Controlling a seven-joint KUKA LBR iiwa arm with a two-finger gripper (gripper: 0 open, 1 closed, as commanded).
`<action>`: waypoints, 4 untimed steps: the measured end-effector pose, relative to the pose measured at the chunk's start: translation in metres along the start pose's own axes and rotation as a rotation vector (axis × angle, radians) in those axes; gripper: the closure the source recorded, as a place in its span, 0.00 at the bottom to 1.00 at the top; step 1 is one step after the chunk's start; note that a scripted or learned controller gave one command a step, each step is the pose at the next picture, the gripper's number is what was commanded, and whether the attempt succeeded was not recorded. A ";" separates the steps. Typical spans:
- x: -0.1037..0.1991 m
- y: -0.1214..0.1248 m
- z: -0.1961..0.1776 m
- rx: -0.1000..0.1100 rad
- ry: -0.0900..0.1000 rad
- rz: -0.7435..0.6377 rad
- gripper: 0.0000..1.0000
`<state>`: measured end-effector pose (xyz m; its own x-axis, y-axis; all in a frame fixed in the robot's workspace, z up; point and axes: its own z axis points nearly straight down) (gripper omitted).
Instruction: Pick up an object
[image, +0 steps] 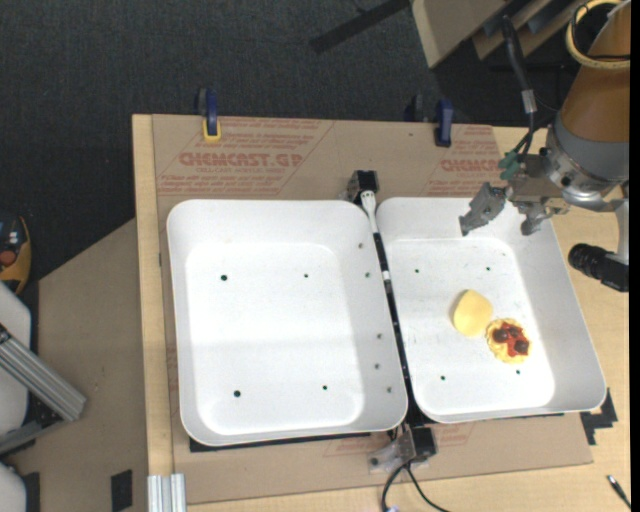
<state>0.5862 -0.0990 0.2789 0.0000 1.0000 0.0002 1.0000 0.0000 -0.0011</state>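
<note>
A pale yellow rounded piece (472, 311) and a yellow object blotched red and dark (509, 339) lie touching in the right bin (440, 395), near its right wall.

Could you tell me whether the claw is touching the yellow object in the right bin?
Apart: the camera view shows bare bin floor between the claw and the yellow object.

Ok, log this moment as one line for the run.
gripper: open, holding nothing, above right bin far edge | yellow piece touching red-topped piece, right bin | pick: not begun
</note>
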 end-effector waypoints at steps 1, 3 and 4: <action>0.099 -0.020 -0.078 -0.012 0.003 -0.012 0.00; 0.216 -0.019 -0.115 -0.006 0.004 -0.014 1.00; 0.292 -0.005 -0.036 0.008 0.000 -0.008 1.00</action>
<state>0.5815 0.1931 0.3154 -0.0081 1.0000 0.0004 0.9999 0.0081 -0.0093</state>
